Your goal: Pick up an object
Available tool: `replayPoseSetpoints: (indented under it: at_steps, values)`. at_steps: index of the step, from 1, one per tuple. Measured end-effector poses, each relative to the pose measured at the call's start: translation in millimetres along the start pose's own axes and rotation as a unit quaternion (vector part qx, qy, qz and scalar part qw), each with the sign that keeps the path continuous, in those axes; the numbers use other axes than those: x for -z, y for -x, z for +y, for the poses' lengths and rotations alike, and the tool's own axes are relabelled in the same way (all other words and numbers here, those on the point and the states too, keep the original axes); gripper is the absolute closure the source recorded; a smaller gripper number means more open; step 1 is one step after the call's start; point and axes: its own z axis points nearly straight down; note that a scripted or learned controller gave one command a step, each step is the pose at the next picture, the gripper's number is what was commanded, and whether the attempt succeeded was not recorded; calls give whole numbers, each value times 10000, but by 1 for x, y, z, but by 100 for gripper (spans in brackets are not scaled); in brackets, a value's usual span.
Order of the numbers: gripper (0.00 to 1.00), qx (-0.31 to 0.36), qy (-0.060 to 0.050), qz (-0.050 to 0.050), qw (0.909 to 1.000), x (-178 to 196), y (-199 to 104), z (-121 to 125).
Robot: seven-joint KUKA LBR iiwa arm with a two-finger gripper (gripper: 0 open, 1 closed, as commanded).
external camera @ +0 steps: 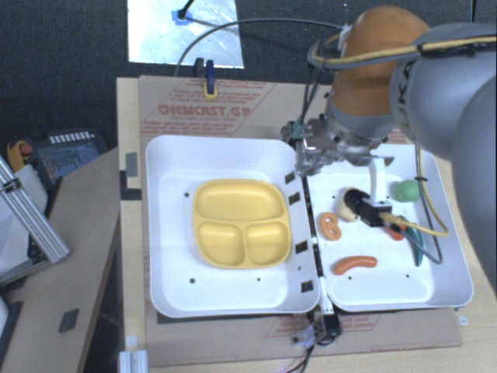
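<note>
Largest first: arm [435, 76], grey with an orange band, reaching in from the right and hanging over the far part of the right bin [446, 286]. Under everything, bench [225, 103], lined with printed brown cardboard. On that, two shallow white bins side by side, left bin [167, 270] and right bin meeting along a middle seam. In the left bin, near its centre, a yellow tray [239, 222] lying flat, split into three compartments (one long across the far side, two at the near side).

Gripper [312, 152] at the far end of the seam, over the right bin's far-left corner. Spread or closed: impossible to tell from this angle.

Things for picking, all down in the right bin and apart from the gripper:
- Teal tool [419, 247] (long and thin, kind unclear), toward the right wall.
- Orange-red sausage [355, 264], lying flat near the front, well apart from the rest.
- Green lump [405, 190], toward the far right.
- Orange ring [330, 227], just beside the seam, between gripper and sausage.
- Pale lump [345, 208], just beyond the ring, close to touching.
- Small red piece [397, 235], just beside the teal tool, too small to make out.
</note>
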Motion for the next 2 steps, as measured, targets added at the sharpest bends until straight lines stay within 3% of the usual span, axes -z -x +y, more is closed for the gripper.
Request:
replayPoseSetpoints:
  at_steps: [1,2]
  values:
    - [100,-4,1,2,10000,1,-48,-2]
    - [0,-30,-1,-6,10000,1,-45,-2]
